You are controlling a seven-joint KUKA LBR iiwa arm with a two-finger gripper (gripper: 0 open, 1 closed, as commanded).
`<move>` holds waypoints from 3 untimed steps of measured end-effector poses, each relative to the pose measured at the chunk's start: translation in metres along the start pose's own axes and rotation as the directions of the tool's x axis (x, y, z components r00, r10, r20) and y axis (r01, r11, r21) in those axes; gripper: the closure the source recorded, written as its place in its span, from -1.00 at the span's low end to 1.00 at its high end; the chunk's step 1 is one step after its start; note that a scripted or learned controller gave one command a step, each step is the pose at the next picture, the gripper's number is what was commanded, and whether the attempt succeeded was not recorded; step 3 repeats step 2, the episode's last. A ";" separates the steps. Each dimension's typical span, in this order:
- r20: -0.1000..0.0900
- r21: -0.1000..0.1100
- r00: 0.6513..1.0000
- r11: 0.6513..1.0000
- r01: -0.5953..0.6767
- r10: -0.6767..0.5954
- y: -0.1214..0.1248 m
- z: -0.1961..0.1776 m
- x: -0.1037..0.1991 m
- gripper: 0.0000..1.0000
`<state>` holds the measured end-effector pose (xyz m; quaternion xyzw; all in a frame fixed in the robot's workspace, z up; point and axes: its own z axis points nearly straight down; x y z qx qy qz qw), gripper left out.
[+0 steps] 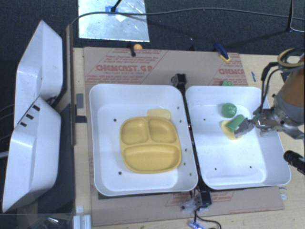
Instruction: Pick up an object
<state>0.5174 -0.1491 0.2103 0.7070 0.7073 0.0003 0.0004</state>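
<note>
Claw [245,126] clenched on a green block [235,123], low inside the right bin [238,175]. Yellow piece [229,130] touching beneath. Green ball [228,109] near at 11 o'clock. Yellow tray [150,144] in the left bin [109,128], toward 9 o'clock.

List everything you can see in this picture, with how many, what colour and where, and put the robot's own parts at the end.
White bins: 2, white, side by side on the bench.
Divided plate: 1, yellow, three compartments, middle of the left bin.
Flat piece: 1, pale yellow, left bin, at the plate's far edge.
Round object: 1, green, upper part of the right bin.
Oblong object: 1, green, right bin, at the gripper's tip, lying over a yellow item.
Yellow item: 1, yellow, right bin, partly under the oblong object.
Cardboard sheet: 1, brown with red print, under the bins.
Arm: 1, grey and orange, right edge.
Gripper: 1, dark, over the right bin.
</note>
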 end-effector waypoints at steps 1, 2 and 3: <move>0.001 -0.004 1.000 1.000 0.001 -0.001 -0.003 -0.045 0.003 -1.00; 0.000 -0.003 1.000 1.000 0.002 -0.002 0.016 -0.079 0.014 -1.00; 0.000 -0.003 1.000 1.000 0.002 -0.002 0.016 -0.079 0.014 -1.00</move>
